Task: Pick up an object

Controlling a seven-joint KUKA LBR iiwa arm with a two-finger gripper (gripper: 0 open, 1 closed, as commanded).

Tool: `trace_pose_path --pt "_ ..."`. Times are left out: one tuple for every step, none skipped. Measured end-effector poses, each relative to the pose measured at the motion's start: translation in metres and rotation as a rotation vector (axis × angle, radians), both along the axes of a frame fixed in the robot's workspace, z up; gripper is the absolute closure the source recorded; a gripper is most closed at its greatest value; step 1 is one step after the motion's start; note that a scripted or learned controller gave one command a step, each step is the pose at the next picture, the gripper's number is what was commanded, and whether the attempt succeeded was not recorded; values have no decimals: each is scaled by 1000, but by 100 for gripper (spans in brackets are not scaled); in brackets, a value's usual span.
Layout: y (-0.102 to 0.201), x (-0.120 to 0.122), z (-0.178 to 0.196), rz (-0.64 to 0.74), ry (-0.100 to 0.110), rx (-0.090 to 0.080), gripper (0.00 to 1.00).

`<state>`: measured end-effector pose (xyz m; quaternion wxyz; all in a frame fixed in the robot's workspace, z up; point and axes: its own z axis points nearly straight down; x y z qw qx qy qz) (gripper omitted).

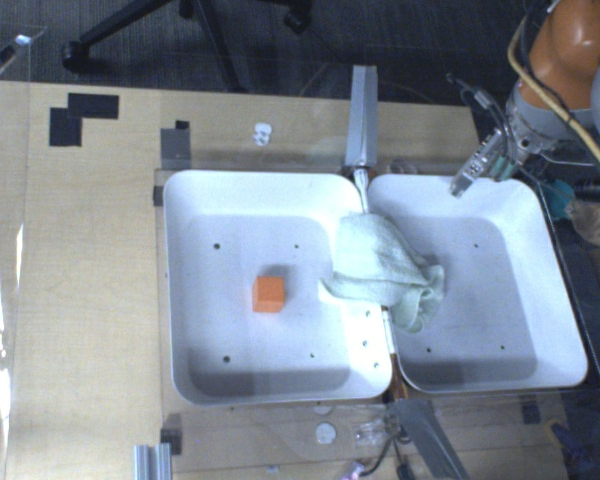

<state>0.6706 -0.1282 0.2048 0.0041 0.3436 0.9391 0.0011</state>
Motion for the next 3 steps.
trace_pose_path --pt "37 -9 5 162 2 0 100" --pt "81 -9 13 257 1 -1 100" --pt "104 -19 10 245 3 0 100"
